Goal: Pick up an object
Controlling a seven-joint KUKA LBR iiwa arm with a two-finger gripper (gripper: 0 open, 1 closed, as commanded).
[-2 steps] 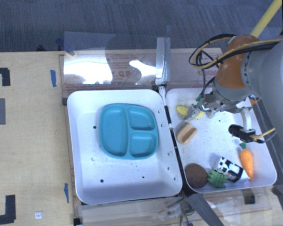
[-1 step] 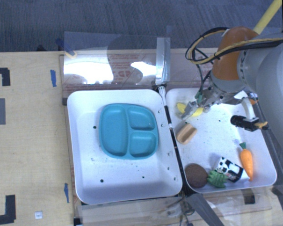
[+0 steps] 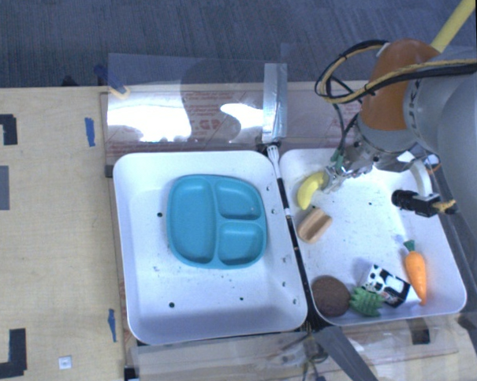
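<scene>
In the right bin (image 3: 381, 207) lie a yellow banana (image 3: 307, 191), a tan bread piece (image 3: 314, 224), a brown round item (image 3: 331, 295), a green leafy toy (image 3: 365, 302), a black-and-white cow toy (image 3: 386, 283) and an orange carrot (image 3: 416, 273). My gripper (image 3: 337, 173) reaches down into the far left part of this bin, its tip right at the banana's upper right end. The banana still rests against the bin's left wall, just above the bread piece.
The left bin (image 3: 139, 253) holds a blue divided plate (image 3: 217, 221). A black cylindrical part (image 3: 415, 202) sticks out near the right bin's right wall. Cables (image 3: 352, 70) loop above the wrist. Bare floor shows in the middle of the right bin.
</scene>
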